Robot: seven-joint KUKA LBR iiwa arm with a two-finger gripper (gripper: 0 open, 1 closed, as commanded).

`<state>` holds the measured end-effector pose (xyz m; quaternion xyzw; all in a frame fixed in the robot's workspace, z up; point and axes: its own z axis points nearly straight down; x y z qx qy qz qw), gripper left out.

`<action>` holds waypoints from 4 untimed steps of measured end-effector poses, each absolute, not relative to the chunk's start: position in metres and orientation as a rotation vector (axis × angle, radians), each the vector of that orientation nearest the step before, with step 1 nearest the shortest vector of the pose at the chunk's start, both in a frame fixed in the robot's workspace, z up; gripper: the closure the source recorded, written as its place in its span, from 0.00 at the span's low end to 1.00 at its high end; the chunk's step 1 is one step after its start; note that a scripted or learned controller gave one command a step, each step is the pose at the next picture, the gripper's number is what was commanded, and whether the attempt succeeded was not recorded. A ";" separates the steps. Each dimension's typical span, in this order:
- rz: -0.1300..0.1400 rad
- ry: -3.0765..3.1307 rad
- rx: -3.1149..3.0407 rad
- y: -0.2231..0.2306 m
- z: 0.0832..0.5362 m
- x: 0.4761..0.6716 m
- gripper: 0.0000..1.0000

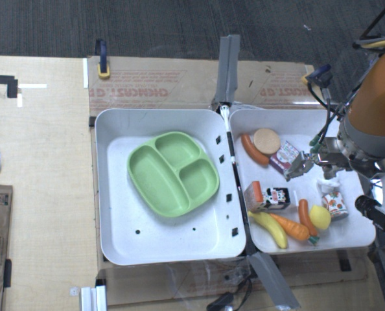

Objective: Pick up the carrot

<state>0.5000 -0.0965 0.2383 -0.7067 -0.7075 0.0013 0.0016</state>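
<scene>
1. Hand [304, 167] is hovering over the right bin [361, 238], above a purple packet [284, 157]; I cannot tell its opening.
2. I am seeing the carrot [290, 226] lying near the bin's near edge, between a banana [270, 227] and a lemon [320, 217], well apart from the hand.
3. I am seeing a green plate [173, 172] sitting in the left bin [105, 193].

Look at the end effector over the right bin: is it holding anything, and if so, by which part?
Nothing is held. The end effector hangs above the right bin near a purple packet; the carrot lies apart by the banana.
</scene>
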 end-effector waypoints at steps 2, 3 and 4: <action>-0.001 -2.941 -1.101 -0.106 0.091 0.477 0.00; -0.003 -2.940 -1.106 -0.106 0.100 0.478 1.00; 0.000 -2.910 -1.185 -0.001 0.191 0.478 1.00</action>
